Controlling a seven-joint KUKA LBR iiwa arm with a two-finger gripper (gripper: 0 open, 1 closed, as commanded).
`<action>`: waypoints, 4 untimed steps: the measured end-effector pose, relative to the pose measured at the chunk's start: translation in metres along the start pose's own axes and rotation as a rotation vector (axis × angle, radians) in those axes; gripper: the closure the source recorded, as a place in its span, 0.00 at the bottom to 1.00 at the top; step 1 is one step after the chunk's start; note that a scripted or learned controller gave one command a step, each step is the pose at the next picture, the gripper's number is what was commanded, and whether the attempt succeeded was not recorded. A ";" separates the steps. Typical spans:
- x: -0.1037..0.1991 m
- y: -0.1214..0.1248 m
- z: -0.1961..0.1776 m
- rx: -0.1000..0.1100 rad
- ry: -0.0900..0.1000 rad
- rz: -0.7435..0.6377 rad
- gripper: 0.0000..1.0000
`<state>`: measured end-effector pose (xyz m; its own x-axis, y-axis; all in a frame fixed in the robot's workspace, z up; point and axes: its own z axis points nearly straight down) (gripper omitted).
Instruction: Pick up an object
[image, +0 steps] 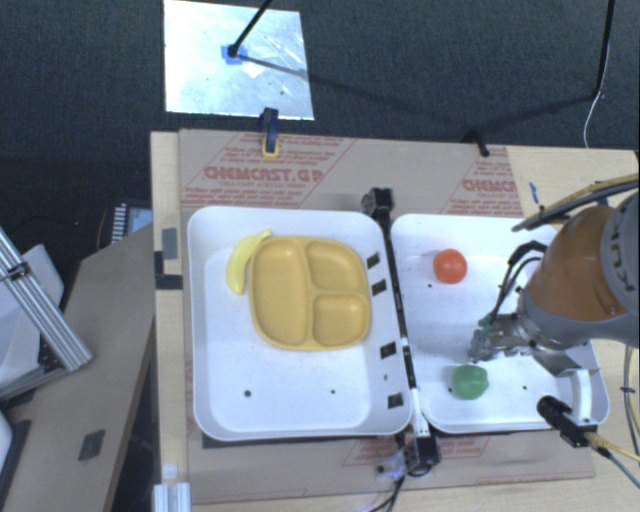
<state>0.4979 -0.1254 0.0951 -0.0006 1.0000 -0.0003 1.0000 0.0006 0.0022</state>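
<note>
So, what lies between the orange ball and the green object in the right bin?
In the camera view, only bare white bin floor lies between the orange ball and the green object; the gripper sits just right of that line.

Both white bins look like smooth plastic with a faint sheen. The yellow divided plate is matt plastic, and so is the banana beside it. The orange ball has a slight gloss; the green ball looks duller. Under the bins lies brown printed cardboard, flat and papery. Beyond the desk's far edge, a crinkled silvery sheet shines like foil on dark, rough carpet.
</note>
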 end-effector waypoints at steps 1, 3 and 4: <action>0.003 -0.003 -0.044 -0.003 -0.001 -0.003 1.00; 0.003 0.003 -0.135 -0.004 -0.001 -0.005 1.00; 0.060 0.033 -0.136 -0.002 0.001 -0.010 1.00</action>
<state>0.5309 -0.0658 0.2315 -0.0104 0.9999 0.0004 0.9999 0.0104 0.0045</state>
